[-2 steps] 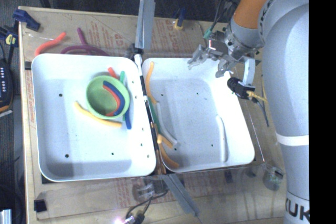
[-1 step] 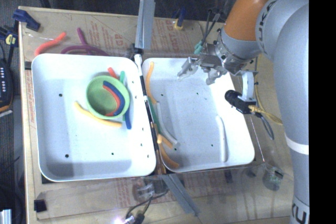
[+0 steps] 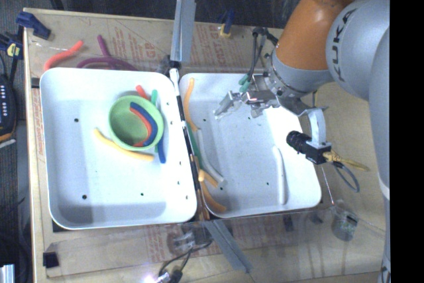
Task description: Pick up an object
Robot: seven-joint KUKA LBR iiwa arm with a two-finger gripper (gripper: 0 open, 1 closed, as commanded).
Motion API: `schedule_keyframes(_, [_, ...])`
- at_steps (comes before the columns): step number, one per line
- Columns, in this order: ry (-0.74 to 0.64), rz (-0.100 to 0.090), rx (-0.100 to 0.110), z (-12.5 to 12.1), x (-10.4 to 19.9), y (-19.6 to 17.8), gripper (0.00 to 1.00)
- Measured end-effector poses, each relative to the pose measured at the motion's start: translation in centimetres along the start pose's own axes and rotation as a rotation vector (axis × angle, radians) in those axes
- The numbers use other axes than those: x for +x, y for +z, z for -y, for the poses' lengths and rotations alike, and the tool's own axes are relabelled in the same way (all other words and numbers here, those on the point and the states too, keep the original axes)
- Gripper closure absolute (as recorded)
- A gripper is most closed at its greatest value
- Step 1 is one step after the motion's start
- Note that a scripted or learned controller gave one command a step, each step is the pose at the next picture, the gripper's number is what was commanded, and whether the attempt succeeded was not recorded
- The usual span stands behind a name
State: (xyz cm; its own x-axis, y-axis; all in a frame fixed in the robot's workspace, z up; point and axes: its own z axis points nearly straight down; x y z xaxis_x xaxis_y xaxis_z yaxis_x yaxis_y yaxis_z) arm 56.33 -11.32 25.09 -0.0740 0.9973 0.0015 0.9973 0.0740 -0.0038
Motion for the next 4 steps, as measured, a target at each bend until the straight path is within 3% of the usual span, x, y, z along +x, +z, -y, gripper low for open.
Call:
schedule_keyframes(1, [-0.032, 0.001, 0.001, 2.7, 2.1, 0.9, 0.00])
schedule_keyframes(2, [-0.273, 0.005, -0.010, 3.3, 1.8, 9.3, 0.00])
schedule_keyframes(3, [-0.298, 0.012, -0.008, 4.3, 1.0, 11.0, 0.00])
schedule_keyframes(4, [-0.126, 0.002, -0.002, -0.9, 4.7, 6.0, 0.00])
